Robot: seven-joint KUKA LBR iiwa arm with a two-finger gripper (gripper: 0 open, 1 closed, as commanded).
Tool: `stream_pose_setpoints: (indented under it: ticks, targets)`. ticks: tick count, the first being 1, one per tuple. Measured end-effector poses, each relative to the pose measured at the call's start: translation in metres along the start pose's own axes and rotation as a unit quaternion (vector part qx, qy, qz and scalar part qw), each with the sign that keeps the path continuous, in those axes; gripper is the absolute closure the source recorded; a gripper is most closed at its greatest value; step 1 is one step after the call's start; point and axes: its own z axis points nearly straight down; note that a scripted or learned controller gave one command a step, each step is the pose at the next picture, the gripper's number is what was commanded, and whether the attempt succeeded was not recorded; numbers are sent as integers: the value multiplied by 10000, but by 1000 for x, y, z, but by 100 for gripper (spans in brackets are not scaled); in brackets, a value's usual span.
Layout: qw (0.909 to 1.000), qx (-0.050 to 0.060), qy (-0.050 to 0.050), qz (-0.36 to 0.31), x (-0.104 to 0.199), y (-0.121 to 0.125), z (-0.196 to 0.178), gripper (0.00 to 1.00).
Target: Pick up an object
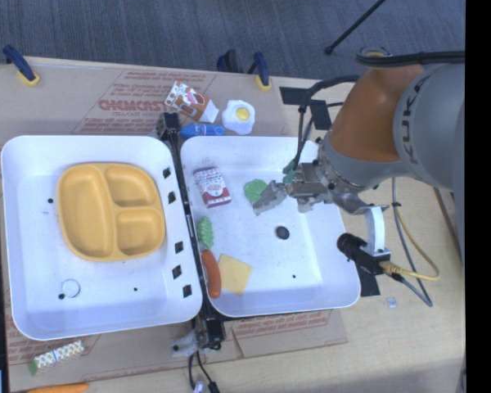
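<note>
My gripper (285, 202) hangs over the right bin (331, 285), near its middle right, open with nothing between its fingers. A green leafy piece (254, 190) lies just left of the left fingertip (266, 200), touching or nearly touching it. A small dark round thing (282, 233) sits on the bin floor below the gripper. Further left lie a red carton (212, 186), a green pickle-like piece (204, 232), a sausage (213, 274) and a yellow cheese slice (234, 273).
The left bin (16, 244) holds a yellow divided plate (112, 210) and a small ring (69, 288). Behind the bins lie a snack packet (186, 99), a blue item (203, 129) and a toy fried egg (239, 115). A yellow cable (417, 264) trails at the right.
</note>
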Motion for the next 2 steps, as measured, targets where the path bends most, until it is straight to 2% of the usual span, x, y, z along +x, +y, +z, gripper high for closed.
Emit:
stream_pose_setpoints:
  ticks: [1,2]
  targets:
    - [9938,14,-1,1110,33,27,126,0]
    - [9957,-8,-2,921,30,118,134,0]
